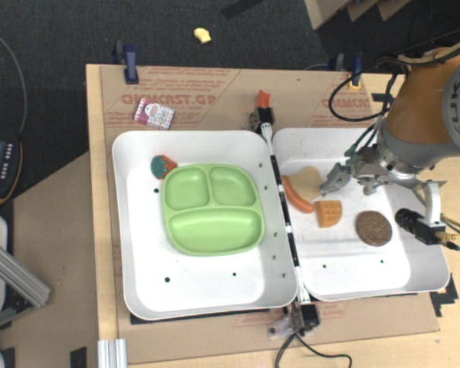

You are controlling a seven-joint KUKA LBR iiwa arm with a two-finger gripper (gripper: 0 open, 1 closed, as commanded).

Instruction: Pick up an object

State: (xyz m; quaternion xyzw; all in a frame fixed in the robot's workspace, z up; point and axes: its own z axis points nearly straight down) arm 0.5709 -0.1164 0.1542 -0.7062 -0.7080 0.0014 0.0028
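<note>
The hand (351, 176) hangs over the right bin (414, 271), near its back. Its fingers are spread a little, and nothing is between them. Just under and in front of the hand lie a pale bread slice (307, 178), an orange hot dog (296, 195) and a small orange waffle (329, 212). A round brown cookie (374, 228) sits a bit to the right. In the left bin (138, 282) there is a green plate (212, 209) with three parts, and a small red and green toy (163, 165) sits beside its back corner.
</note>
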